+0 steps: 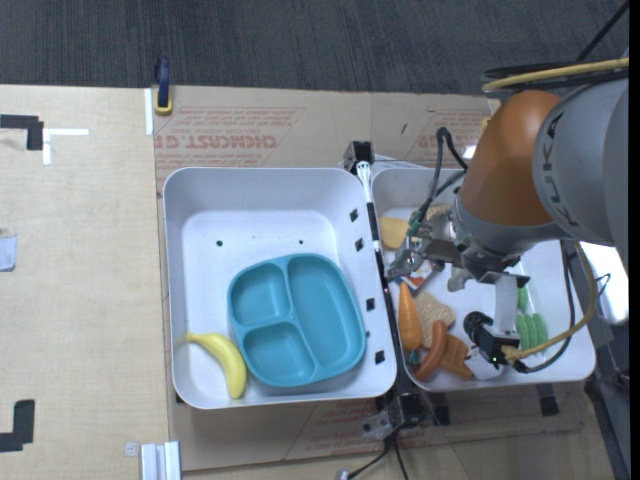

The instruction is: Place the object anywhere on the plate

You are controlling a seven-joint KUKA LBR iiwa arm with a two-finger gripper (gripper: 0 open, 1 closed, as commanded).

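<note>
Plate (pixel 296 320): we see a teal plate with three compartments, lying in the left bin (pixel 200 208), well to the left of the end effector.
Banana (pixel 225 359): yellow, curved, just beside the plate's lower left rim.
End effector (pixel 418 253): we find it low over the right bin (pixel 560 363); whether it is apart or together we cannot tell.
Carrot (pixel 408 318): orange, long and tapered, just below the end effector, beside a sausage (pixel 433 349) and a pale bread slice (pixel 434 312).
Table (pixel 80 318): light wood.

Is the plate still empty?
Empty. The plate shows bare blue in all three compartments; the banana lies beside it on the bin floor.
</note>
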